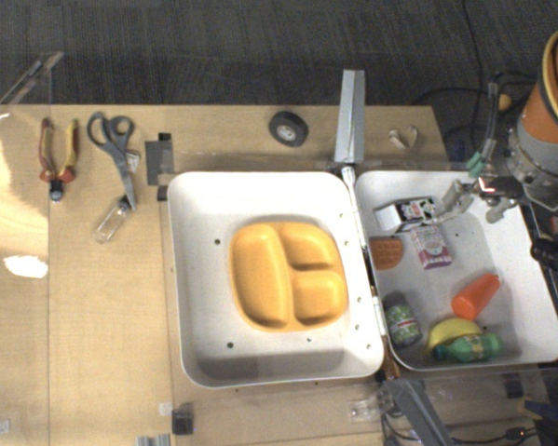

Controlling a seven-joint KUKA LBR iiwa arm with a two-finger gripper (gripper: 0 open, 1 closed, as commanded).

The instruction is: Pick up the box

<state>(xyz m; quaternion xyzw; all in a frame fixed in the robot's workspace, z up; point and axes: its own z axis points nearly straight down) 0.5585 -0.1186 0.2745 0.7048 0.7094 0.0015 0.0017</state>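
Progress on the pick is at an early stage: we judge that nothing is lifted yet. We see the box (pixel 431 249), a small white and purple carton, lying flat on the floor of the right bin (pixel 530 293), toward that bin's upper middle. The gripper (pixel 457 197) sits at about two o'clock from the box, near the bin's top edge, apart from the box and with nothing visible between its fingers. We cannot tell whether the fingers are spread or closed, because the end of the arm (pixel 545 129) is small and cluttered with cables.

At about eleven o'clock from the box lies a dark and white packet (pixel 404 212), close beside the gripper. An orange disc (pixel 387 252) lies at nine o'clock. An orange bottle (pixel 476 295) lies at five o'clock, with a banana (pixel 453 330), a green bottle (pixel 468 349) and a small jar (pixel 402 321) along the lower edge. The left bin (pixel 202 268) holds a yellow divided tray (pixel 287 274).

Remaining work, in our judgement: align over the box, descend, close, lift.

Printing shows on the box and the packet, but we cannot read it.
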